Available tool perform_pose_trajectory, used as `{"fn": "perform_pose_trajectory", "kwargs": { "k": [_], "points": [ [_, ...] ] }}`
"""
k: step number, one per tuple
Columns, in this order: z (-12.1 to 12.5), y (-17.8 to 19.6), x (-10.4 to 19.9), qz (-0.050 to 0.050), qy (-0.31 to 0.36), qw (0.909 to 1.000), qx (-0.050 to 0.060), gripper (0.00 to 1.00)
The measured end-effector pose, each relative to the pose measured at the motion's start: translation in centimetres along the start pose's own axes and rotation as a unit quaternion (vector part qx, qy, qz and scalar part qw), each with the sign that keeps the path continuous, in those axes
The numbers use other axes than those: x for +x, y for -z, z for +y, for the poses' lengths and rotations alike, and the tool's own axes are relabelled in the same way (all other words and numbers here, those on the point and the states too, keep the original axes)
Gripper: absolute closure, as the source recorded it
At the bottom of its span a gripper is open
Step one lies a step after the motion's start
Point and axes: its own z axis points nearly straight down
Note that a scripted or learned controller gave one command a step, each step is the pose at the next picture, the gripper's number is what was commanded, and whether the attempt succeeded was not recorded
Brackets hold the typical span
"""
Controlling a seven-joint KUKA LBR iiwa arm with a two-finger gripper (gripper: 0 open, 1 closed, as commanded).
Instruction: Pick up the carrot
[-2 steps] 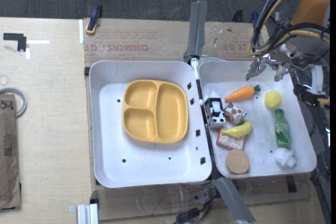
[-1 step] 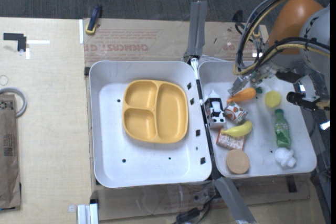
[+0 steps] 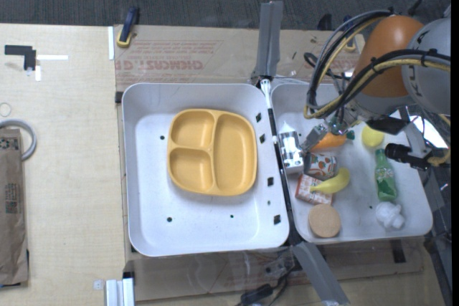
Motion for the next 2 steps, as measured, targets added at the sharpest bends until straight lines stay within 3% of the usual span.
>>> {"fn": "perform_pose_trajectory", "kwargs": {
  "k": [1,2],
  "points": [
    [-0.1,1.0,-0.2,-0.001,-0.003,1.0,-0.001,1.0],
    [5.7,14.2,5.1,0.0,-0.047,0.9989,0.001,1.0]
  ]
}}
